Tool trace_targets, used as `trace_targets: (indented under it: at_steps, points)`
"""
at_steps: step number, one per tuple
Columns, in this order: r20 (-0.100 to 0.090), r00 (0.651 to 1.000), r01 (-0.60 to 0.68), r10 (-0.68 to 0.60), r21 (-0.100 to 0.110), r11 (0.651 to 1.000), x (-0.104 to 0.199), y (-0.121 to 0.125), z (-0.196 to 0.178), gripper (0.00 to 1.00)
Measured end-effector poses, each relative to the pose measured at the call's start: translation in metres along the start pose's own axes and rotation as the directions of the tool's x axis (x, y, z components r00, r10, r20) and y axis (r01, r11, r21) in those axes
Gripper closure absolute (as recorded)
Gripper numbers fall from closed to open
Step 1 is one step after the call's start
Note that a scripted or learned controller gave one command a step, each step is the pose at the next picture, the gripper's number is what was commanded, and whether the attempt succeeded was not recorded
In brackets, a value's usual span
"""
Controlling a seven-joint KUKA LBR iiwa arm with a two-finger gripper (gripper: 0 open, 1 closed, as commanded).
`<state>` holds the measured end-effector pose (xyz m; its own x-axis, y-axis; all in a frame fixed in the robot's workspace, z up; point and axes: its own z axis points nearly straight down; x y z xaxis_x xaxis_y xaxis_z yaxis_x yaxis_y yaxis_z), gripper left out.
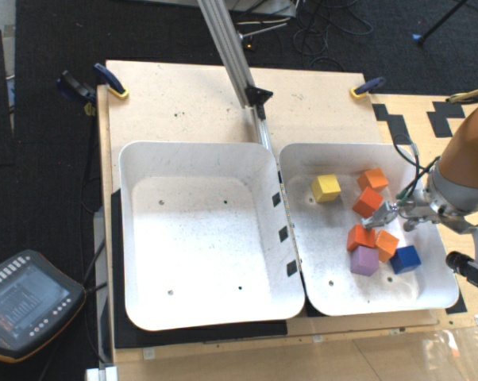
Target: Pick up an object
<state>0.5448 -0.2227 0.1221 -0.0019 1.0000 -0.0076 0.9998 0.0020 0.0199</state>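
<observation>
While the gripper (384, 217) is lowered among the blocks in the right bin (366, 300), its jaws' state cannot be told; a descent onto the orange block (367, 202) is judged next.

We identify a robotics laboratory: a teach pendant (25, 304) lies at the lower left, cables (334, 10) trail over dark carpet, clamps (110, 80) secure the board counter (191, 101), and fiducial markers (398, 125) are printed at its right.
</observation>
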Motion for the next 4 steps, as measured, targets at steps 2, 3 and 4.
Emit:
trace_targets:
  at_steps: [2, 3, 4]
  points:
    - [-0.005, 1.0, 0.002, -0.002, 0.013, 1.0, 0.003, 0.013, -0.066, 1.0]
    - [-0.006, 1.0, 0.001, -0.001, 0.016, 1.0, 0.002, 0.014, -0.085, 1.0]
    - [-0.009, 1.0, 0.005, -0.004, 0.021, 1.0, 0.054, 0.003, -0.081, 1.0]
